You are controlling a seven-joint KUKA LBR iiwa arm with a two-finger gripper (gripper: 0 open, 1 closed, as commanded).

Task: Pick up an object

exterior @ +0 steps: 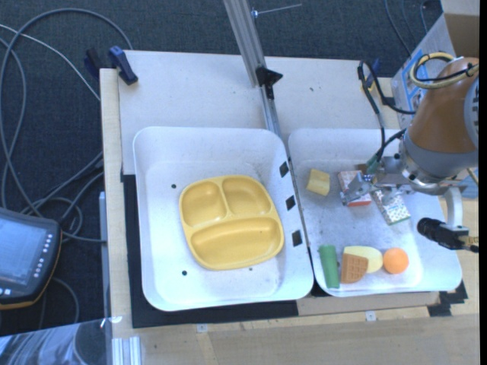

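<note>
The right bin [426, 284] holds several small objects. A yellow block [318, 182] lies near its left wall. A red and white packet [351, 182] sits beside it, and my gripper [359, 194] hangs right over the packet's near edge. A silvery patterned packet [393, 206] lies just right of the gripper, partly under the wrist. Along the front wall are a green cylinder [328, 265], a tan waffle-like piece [353, 268], a pale yellow piece [368, 258] and an orange ball [395, 261].
The left bin [152, 204] holds a yellow divided plate [230, 222]. A metal pole [247, 29] rises from the seam between the bins. Cables and a black part [440, 233] hang at the right bin's right side. A tablet [23, 255] lies off the bench at left.
</note>
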